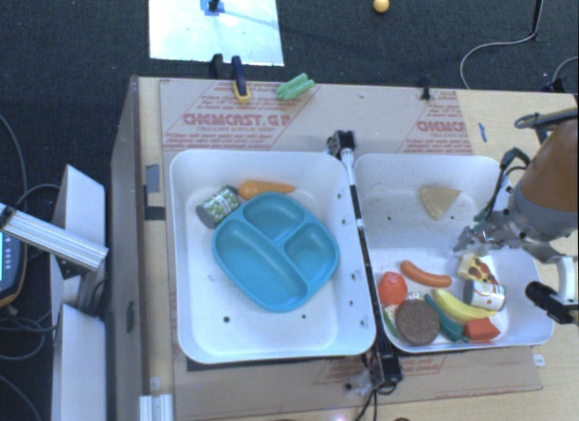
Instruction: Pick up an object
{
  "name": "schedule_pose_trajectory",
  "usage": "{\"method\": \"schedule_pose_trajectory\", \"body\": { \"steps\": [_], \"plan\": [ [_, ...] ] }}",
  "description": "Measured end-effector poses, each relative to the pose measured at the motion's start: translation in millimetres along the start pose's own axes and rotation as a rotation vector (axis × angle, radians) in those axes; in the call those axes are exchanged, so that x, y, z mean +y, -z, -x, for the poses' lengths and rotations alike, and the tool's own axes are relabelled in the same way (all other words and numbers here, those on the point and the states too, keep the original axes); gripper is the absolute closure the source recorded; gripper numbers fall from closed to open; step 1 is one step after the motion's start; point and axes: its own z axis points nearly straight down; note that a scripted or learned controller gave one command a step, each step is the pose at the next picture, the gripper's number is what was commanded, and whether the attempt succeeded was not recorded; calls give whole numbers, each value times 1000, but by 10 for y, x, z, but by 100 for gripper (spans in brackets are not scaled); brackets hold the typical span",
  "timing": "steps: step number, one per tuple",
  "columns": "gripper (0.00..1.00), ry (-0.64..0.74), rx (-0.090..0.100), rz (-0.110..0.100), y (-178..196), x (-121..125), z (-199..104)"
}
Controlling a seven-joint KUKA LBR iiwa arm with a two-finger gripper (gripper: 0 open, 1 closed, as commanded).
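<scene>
1. Two white bins sit side by side on the surface [271,111], touching along a shared middle rim. Left bin [194,320], right bin [389,179].
2. Arm [552,184] enters from the right edge, over the right rim of the right bin. Claw [477,240] sits low over the bin's right-middle area, just above the pizza-slice toy [478,272]. Cannot tell if the claw is apart or together; nothing visibly between its tips.
3. Open room: the far half of the right bin is mostly bare floor, apart from a tan wedge [440,200] near the far-right part. The left bin has bare floor along its near edge and left side.
4. Task candidates are crowded in the right bin's near edge: red tomato [392,288] at the left, orange-red sausage [425,274] beside it, brown round patty [417,320] at the near rim, yellow banana [460,307], orange-red block [483,329] toward the near-right corner. They touch or overlap; little clearance between them.
5. Left bin: blue divided plate [274,252] at centre, tilted diagonally. Carrot [265,189] just beyond it near the far edge; small green-labelled can [218,204] at its far-left.
6. The surface is brown printed board; a green object [295,87] and a blue-and-yellow clamp [239,77] sit at its far edge.
7. Room: dark carpet, a pale sheet [213,12] on the floor beyond the surface, a small orange ball [381,4] further right.
</scene>
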Motion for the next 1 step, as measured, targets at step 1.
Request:
{"method": "schedule_pose_trajectory", "body": {
  "steps": [1],
  "plan": [
    [100, 2, -1, -2, 730, 619, -901]
  ]
}}
